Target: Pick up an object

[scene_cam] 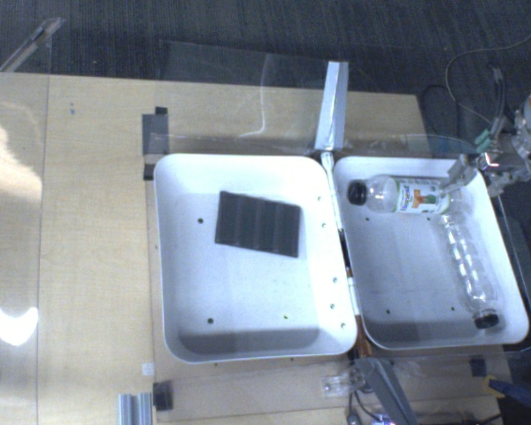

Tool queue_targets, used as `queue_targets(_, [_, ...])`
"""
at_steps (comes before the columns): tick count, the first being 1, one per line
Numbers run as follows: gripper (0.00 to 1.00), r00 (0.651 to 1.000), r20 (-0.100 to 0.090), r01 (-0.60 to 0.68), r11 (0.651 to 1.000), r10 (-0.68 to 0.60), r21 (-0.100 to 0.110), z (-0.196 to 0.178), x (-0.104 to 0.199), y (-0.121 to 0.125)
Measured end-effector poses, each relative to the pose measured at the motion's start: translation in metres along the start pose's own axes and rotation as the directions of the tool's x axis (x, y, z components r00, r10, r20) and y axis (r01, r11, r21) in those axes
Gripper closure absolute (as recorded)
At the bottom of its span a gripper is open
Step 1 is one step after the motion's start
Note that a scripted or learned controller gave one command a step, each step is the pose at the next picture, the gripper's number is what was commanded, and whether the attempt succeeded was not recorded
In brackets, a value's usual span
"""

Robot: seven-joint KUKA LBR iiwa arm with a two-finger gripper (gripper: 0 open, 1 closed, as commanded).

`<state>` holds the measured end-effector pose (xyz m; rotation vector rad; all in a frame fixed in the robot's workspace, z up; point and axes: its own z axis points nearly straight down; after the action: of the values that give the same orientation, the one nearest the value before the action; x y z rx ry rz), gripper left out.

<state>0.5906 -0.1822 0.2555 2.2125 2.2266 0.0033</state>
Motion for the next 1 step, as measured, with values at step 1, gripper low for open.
queue_targets(1, [0.0, 0.991, 0.002, -0.13, 0.99, 0.131, -0.048, 0.1089, 0.0019, 0.0547])
